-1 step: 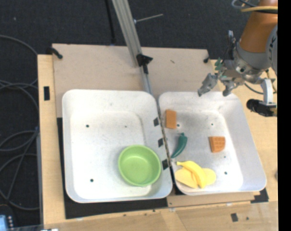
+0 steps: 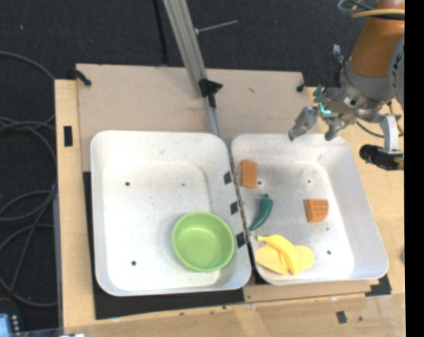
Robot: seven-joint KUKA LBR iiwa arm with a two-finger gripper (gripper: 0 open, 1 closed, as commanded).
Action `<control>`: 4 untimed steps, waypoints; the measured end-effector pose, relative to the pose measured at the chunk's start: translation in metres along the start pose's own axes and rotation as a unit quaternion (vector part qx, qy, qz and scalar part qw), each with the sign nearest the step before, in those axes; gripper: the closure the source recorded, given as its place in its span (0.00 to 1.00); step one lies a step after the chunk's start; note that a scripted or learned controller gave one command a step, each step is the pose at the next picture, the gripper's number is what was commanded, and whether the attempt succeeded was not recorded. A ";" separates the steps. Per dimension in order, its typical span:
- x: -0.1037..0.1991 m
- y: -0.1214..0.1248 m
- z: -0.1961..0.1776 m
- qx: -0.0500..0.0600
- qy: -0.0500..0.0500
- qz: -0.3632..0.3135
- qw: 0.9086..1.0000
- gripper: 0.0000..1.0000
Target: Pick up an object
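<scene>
The tool (image 2: 316,125), fingers spread and holding nothing, hovers over the right bin's (image 2: 352,188) far rim, the orange block (image 2: 316,210) at its 6 o'clock.

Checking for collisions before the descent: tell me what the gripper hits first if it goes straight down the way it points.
Probably bare floor at the far right corner of the right bin; the open gripper hangs over it. Depth is uncertain.

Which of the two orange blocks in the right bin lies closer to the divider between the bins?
The upper orange block, which sits just right of the divider. The other orange block lies farther right, toward the middle of the right bin.
</scene>
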State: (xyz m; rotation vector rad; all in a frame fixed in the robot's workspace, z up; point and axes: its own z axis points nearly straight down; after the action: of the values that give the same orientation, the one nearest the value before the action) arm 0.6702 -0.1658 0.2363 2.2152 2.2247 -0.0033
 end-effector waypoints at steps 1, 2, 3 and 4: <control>0.004 -0.010 0.054 0.002 0.001 0.001 1.000 0.00; 0.007 -0.020 0.108 0.003 0.001 0.002 1.000 0.00; 0.006 -0.021 0.137 0.001 0.000 0.003 1.000 0.00; 0.005 -0.019 0.123 -0.002 0.000 0.004 1.000 1.00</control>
State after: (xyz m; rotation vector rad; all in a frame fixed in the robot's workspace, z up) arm 0.6510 -0.1614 0.1131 2.2225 2.2136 0.0011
